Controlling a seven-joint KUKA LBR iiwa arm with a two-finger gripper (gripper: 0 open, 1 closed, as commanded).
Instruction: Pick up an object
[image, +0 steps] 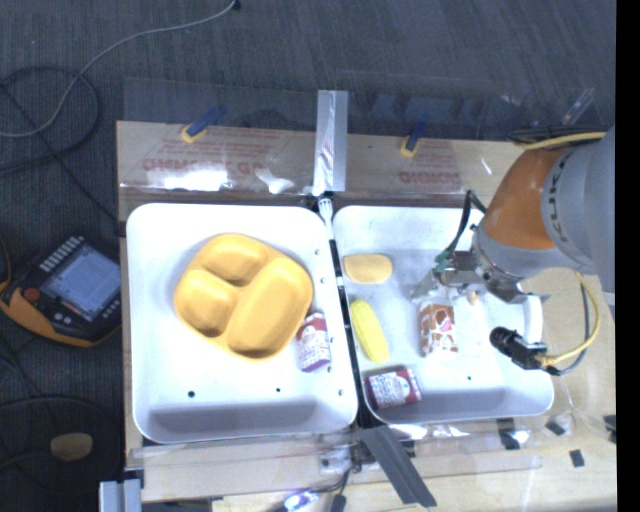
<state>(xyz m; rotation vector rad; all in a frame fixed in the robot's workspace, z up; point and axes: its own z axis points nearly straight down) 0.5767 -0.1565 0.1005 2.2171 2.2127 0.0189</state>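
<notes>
Over the Right Bin: Gripper Above Brown Packet

Gripper sits low in the right bin, directly above the brown-and-white packet; finger state cannot be determined. Corn cob lies just beside the packet. Left bin holds a large yellow object.

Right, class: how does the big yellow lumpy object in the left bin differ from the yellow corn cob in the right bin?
The yellow lumpy object is far larger than the corn cob. It is broad with three rounded lobes; the corn cob is slim and elongated. It sits mid-bin, while the corn cob lies by the divider. Both are yellow and lie free of the gripper.
</notes>
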